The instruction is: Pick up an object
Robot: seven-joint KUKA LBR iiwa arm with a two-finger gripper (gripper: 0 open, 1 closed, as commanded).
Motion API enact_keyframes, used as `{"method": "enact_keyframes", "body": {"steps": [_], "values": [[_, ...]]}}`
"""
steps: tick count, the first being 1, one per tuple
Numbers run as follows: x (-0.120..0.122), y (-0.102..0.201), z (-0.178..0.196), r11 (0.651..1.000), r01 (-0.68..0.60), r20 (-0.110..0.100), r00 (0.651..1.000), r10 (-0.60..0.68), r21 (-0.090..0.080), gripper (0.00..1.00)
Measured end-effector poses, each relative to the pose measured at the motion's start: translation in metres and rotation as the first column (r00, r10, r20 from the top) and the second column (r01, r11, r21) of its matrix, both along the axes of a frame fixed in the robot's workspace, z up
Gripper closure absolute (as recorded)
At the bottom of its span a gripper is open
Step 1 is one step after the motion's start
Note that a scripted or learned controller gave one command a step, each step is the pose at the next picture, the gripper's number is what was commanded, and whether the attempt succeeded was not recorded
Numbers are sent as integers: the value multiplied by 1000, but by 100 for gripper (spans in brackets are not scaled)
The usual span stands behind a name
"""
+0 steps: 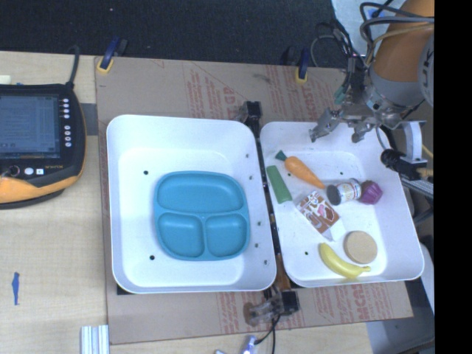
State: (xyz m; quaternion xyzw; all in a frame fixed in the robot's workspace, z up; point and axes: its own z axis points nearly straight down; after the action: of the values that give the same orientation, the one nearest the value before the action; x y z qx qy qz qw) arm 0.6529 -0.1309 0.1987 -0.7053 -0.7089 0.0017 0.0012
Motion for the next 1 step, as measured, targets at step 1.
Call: {"method": "enact_keyframes", "body": {"steps": [1], "values": [[3, 33, -59, 1000, -2, -2, 1000, 2, -1, 0]]}}
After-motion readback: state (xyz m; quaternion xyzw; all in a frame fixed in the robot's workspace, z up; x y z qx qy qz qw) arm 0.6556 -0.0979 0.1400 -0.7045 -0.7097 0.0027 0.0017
